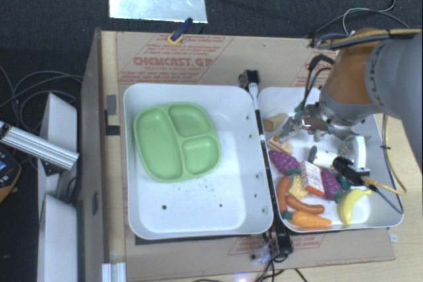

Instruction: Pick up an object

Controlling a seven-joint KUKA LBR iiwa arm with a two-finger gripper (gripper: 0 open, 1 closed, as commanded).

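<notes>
One gripper (295,127) hovers over right bin (380,224); toy food (310,188) beneath.

Bench (178,56): brown printed cardboard top. Bears two shallow white bins side by side, left bin (231,142) and right bin (284,99), touching.
</notes>
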